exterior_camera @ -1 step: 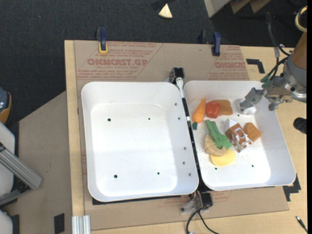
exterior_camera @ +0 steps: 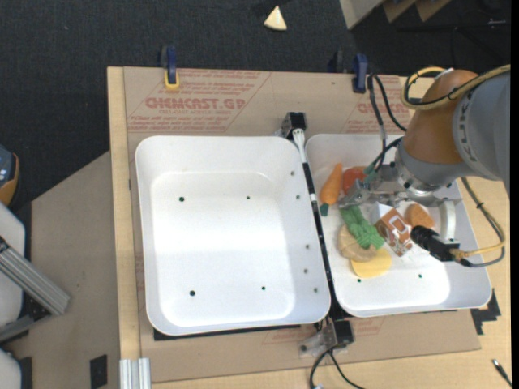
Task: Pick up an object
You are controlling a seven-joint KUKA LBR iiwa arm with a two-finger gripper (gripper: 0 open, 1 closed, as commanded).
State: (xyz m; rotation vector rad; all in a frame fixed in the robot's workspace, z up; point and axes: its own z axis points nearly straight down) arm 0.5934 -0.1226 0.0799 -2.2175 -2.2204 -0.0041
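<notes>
The counter [exterior_camera: 235, 96], a brown board clamped at its far edge, carries two shallow white bins side by side. The left bin [exterior_camera: 227, 225] has a bare white floor with a few dark dots. The right bin [exterior_camera: 454, 294] holds all the objects, heaped toward its left wall. The arm [exterior_camera: 454, 128] comes in from the right, its grey body and orange band bent over the right bin, with the wrist turned downward so that the pincer [exterior_camera: 375, 191] sits low among the pile. Whether its fingers are spread or pressed together I cannot tell, since the wrist and clutter mask them. Near the bin's left wall lies an orange carrot-shaped piece [exterior_camera: 331, 183], with a red piece [exterior_camera: 353, 177] just beside it. Below these a green piece [exterior_camera: 361, 227] rests across a tan round piece [exterior_camera: 353, 245], and a yellow wedge [exterior_camera: 373, 267] lies at the front of the heap. A small brown-and-white block [exterior_camera: 396, 232] and an orange rounded piece [exterior_camera: 419, 215] sit to the right. The step in hand looks like settling on one item. To do it well, the fingers should straddle a single piece with free sides, such as the green piece, and avoid nipping two touching things at once. Lifting straight up should keep the neighbours from snagging.
</notes>
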